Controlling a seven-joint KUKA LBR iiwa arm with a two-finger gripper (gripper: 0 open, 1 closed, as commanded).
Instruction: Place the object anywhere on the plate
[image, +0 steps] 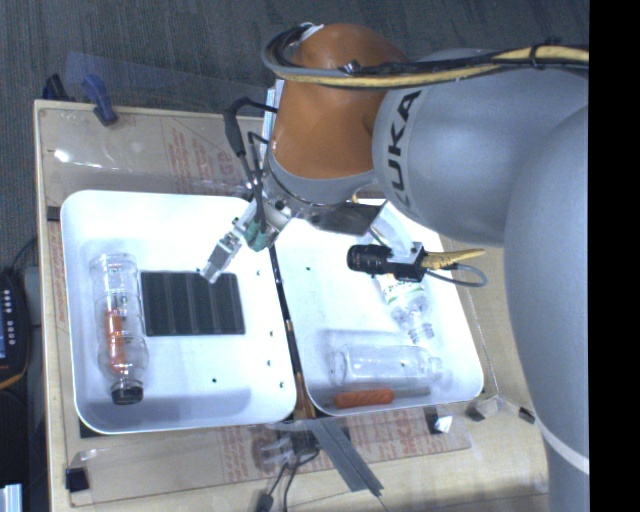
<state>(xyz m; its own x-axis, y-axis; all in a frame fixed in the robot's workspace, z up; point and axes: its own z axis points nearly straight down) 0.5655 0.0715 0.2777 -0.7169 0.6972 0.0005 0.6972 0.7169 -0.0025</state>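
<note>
A black ridged rectangular plate (190, 303) lies flat in the left bin (85, 215). My gripper (218, 264) hangs over the plate's upper right edge, slanting down to the left from the orange-banded wrist (325, 100). I see nothing held at its tip. A clear bottle with orange contents (117, 325) lies lengthwise to the left of the plate, apart from it. In the right bin (470, 350) lie a clear bottle on its side (385, 363), a thin orange-red stick (363, 399) along the front wall, and a small clear bottle (405, 300).
The ridge between the two bins (285, 330) runs just right of the plate. A black cylinder with a cable (385, 260) juts from the arm over the right bin. The grey arm covers the back right of the bench.
</note>
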